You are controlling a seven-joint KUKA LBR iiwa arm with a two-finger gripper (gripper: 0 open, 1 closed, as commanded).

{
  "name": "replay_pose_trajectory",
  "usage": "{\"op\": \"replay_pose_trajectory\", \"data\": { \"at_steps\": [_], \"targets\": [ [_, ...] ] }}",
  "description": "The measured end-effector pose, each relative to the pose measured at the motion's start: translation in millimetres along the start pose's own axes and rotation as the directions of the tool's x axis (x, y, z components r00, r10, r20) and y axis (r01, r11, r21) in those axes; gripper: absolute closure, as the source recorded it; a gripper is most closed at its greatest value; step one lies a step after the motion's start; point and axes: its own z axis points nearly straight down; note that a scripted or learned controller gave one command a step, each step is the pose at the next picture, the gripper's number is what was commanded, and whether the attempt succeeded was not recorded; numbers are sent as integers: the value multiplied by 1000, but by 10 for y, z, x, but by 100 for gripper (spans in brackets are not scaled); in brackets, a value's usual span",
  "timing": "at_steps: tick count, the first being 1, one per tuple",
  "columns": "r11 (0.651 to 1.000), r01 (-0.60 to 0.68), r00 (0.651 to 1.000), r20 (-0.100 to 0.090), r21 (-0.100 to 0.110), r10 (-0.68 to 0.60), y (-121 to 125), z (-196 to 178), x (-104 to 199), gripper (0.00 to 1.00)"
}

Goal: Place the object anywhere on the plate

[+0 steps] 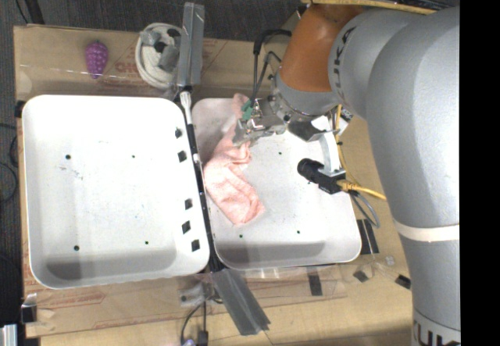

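Note:
A crumpled pink cloth (231, 180) lies in the right bin (312, 239), along its left side, running from the bin's upper left corner down to about the middle. My gripper (251, 123) is low over the cloth's upper end, right at its edge, with the grey arm and its orange band (312, 48) reaching in from the right above it. The wrist hides where the gripper meets the cloth, so whether it has hold of the fabric is unclear.
The left bin (101, 180) sits beside the right one, with a grey divider bar (191, 173) between them. Behind the bins on the bench are a small purple object (96, 58) and a white ring-shaped thing (158, 51). A black fitting with a yellow cable (322, 174) hangs over the right bin.

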Motion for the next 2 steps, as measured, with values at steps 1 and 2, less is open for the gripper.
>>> {"op": "replay_pose_trajectory", "data": {
  "at_steps": [1, 2],
  "targets": [
    [1000, 7, 1000, 1, -1, -7, 4, -400, 4, 100],
    [917, 399, 917, 1, 2, -399, 142, -398, 444, 100]
  ]
}}
